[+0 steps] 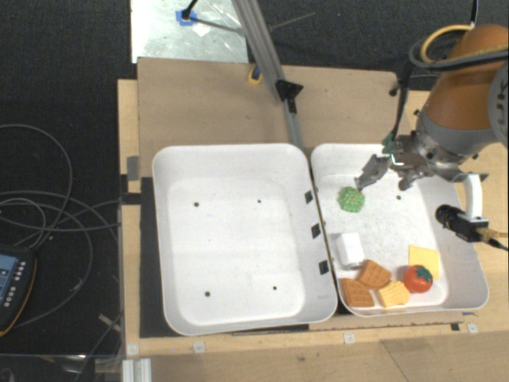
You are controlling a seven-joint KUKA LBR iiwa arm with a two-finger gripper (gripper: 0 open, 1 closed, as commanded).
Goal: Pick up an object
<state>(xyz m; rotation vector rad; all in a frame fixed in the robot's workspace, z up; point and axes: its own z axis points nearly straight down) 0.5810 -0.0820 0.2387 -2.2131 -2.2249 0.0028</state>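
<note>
In the right bin (461, 297) lie several small items. A green knobbly ball (351, 200) rests near the bin's upper left. My gripper (383, 183) hangs over the bin's far part, open, its two dark fingers spread wide. The left fingertip (364, 181) ends just above and to the right of the green ball; nothing sits between the fingers. Toward the front are a white block (348, 249), a round brown waffle (373, 274), an orange waffle square (357, 293), a yellow cracker (393, 294), a red tomato (418, 278) and a yellow cheese wedge (424, 258).
The left bin (171, 213) lies beside the right one, joined by black clips (315, 230). A grey pole (262, 46) slants in from the top to the bins' far edge. A black fitting (453, 221) on the arm overhangs the right bin's right side.
</note>
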